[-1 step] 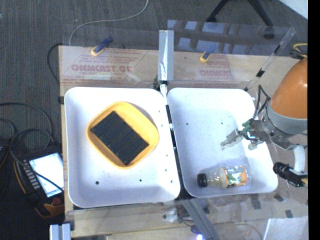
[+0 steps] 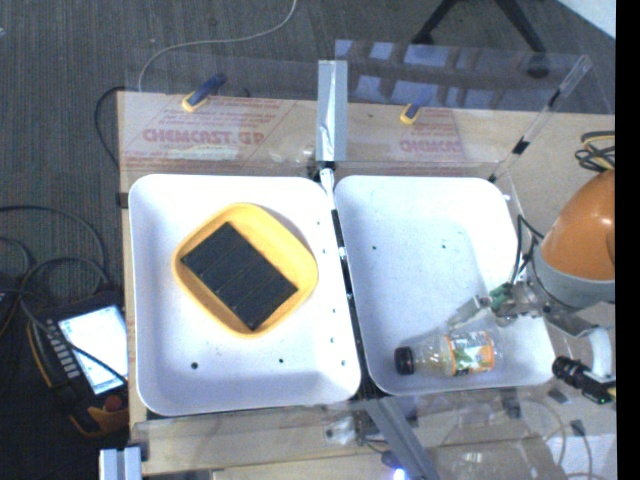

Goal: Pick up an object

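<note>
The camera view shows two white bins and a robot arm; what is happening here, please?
A grey and orange robot arm reaches in from the right edge, over the right bin. Its gripper is just above a small clear plastic bottle with a dark cap, lying on its side near the bin's front; nothing is visibly held. In the left bin rests a yellow dish holding a dark ridged slab.

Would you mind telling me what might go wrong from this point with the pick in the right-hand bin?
1. The clear bottle lies on its side near the front wall of the right bin; being round, it may roll away when touched.
2. It sits close to that bin's front wall, so the gripper may have little room there.
3. The yellow dish in the left bin looks wide and hard to grasp.
</note>
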